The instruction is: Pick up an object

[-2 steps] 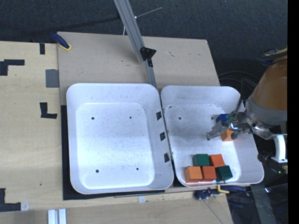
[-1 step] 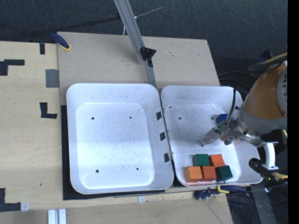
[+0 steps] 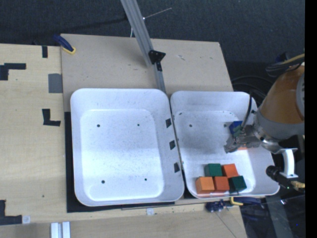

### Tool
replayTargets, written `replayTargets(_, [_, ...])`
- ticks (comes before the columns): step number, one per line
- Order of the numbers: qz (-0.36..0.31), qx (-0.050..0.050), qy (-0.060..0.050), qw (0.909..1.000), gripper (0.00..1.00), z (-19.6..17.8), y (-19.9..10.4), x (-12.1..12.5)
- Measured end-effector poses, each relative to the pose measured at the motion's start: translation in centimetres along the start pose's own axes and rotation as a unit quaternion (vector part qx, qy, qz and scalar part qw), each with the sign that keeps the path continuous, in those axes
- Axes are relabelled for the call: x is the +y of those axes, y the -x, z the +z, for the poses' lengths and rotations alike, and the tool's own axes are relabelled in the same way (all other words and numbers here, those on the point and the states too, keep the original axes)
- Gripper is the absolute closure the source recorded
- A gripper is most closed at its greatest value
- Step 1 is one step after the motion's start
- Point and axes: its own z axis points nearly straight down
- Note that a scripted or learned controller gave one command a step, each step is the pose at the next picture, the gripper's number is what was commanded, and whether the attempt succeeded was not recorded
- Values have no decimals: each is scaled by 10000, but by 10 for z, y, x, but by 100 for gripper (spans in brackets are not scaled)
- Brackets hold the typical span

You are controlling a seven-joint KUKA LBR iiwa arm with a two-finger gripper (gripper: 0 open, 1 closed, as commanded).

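Gripper [image 3: 237,142] sits low inside the right bin [image 3: 198,105], near its right wall. Whether it is open or closed cannot be told; the view there is blurred. A small blue item [image 3: 236,126], possibly an object, lies just above it. The cluster of blocks [image 3: 221,177], green and orange, rests below the gripper, apart from it. Left bin [image 3: 119,95] lies well to its left.

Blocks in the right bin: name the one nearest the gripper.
The orange block at the cluster's upper right, beside the green block; it lies closest below the gripper.
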Motion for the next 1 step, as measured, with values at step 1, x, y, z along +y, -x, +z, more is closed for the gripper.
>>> replayTargets(1, [4,-14,34,10000,100,-48,4,9])
